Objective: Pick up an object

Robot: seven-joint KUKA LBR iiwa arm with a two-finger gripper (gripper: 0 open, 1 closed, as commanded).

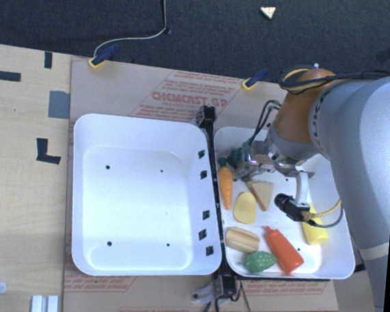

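Observation:
My gripper [248,158] hangs low over the back left part of the right bin [335,265], under the orange wrist band. It is just behind an orange carrot [225,187] and a tan wedge [263,192], with something small and dark green [237,155] at its tip. In front lie a yellow oval piece [245,207], a bread roll [242,239], a green lumpy item [260,262], a red-orange bottle [283,250] and a yellow piece [314,233]. The arm hides the bin's back right.
The left bin [83,175] stands beside the right one, parted from it by a black clip rail [208,180]. A black part with a cable [288,205] hangs from the arm over the right bin. Brown board and bench surround both bins.

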